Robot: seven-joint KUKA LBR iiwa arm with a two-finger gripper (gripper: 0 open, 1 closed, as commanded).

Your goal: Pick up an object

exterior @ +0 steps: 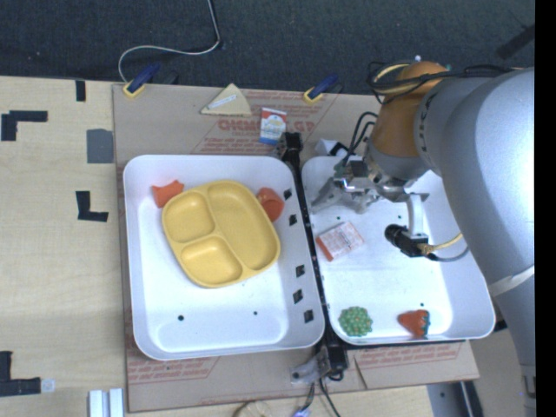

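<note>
Metal-grey jaws (347, 185) hang low over the right bin's (452, 307) far left corner; whether they are spread or pressed together I cannot tell. Just near of them lies a small packet (340, 241). Nearer still sit a green ball (354, 321) and an orange piece (415, 322).

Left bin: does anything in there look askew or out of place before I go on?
The yellow divided plate lies turned at a slant to the left bin walls. Two orange pieces sit at its edges, one by the upper left, one by the upper right and touching its rim. Nothing looks spilled or broken.
</note>
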